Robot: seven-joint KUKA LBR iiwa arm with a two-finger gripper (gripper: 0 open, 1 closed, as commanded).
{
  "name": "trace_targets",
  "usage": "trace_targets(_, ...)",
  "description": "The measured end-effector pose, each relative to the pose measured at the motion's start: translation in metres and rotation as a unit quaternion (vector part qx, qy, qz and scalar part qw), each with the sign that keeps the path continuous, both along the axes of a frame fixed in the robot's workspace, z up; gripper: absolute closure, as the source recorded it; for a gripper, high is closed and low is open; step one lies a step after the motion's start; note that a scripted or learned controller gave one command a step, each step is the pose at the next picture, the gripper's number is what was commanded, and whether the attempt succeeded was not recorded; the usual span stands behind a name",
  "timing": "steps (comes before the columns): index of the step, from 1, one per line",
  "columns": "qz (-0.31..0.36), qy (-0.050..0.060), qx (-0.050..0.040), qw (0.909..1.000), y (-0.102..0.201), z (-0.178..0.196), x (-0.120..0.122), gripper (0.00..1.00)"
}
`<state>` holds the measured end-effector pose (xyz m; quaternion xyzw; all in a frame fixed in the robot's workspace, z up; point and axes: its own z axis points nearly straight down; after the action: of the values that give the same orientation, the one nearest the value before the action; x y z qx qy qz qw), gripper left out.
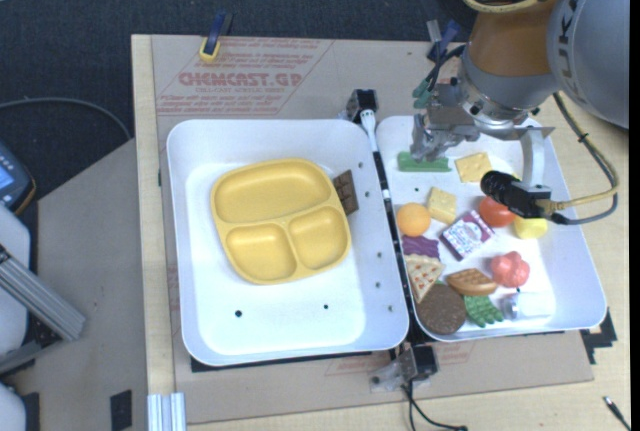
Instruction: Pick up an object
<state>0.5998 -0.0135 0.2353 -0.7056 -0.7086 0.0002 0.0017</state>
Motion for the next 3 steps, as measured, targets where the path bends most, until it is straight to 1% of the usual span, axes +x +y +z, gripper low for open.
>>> trace_targets(1,-0.002,0.001,-0.0009,1.0,0.0,-0.02,0.004,1.0)
trace_targets(2,-0.002,-0.003,-0.001,1.0,0.003,-0.001,0.003,1.0)
trace_targets(3,-0.003,0.001,-0.0009,1.0,-0.001,-0.021,-0.007,1.0)
